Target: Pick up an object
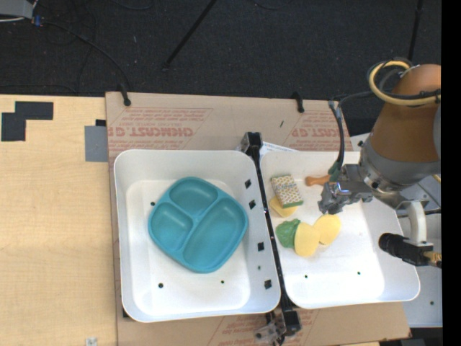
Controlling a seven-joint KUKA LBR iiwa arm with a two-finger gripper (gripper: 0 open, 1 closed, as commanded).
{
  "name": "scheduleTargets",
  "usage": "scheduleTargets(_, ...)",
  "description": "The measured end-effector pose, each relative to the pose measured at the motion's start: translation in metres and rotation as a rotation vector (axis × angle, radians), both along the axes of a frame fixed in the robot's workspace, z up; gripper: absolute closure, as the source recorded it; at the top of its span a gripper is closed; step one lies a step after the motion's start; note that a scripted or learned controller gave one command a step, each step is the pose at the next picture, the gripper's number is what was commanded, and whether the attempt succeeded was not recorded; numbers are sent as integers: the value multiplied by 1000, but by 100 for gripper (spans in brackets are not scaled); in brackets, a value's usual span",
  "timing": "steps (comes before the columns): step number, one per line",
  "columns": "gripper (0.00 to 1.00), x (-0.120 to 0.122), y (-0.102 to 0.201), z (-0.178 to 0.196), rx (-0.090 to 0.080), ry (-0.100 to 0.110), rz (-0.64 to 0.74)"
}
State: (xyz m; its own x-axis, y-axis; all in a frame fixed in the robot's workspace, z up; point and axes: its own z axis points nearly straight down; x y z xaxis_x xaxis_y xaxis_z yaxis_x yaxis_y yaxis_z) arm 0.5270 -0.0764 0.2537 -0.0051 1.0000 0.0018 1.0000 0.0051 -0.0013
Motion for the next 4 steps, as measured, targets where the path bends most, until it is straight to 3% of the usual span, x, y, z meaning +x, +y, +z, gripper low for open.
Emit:
scheduleTargets(2,100,0,93,-20,-1,4,-2)
scheduleTargets(4,100,1,184,-16,-1,2,0)
